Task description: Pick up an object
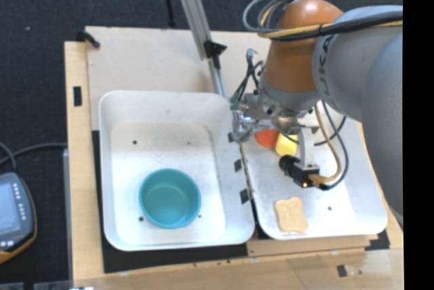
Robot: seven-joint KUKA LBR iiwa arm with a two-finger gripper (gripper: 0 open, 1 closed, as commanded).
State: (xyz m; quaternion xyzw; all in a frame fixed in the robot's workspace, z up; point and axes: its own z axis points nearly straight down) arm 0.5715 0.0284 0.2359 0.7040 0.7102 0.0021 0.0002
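While the hand point(271, 125) hovers over the orange piece point(266, 138), jaw state I can't tell; crowded beside the yellow piece point(287, 144), a grab probably catches both or slips.

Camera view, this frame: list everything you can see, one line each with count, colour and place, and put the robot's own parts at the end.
bins: 2, white, side by side on the bench
bench: 1, tan, under both bins
bowl: 1, teal, left bin, near its front edge
toast slice: 1, tan, right bin, near its front edge
orange object: 1, orange, right bin, beside the yellow one, partly hidden by the arm
yellow object: 1, yellow, right bin, under the wrist
metal pole: 1, silver, slanting from the top edge down to the back of the bins
handheld device: 1, grey and orange, left edge, off the bench
arm: 1, grey with orange band, over the right bin
gripper: 1, dark metal, over the right bin's left side, near the wall between the bins
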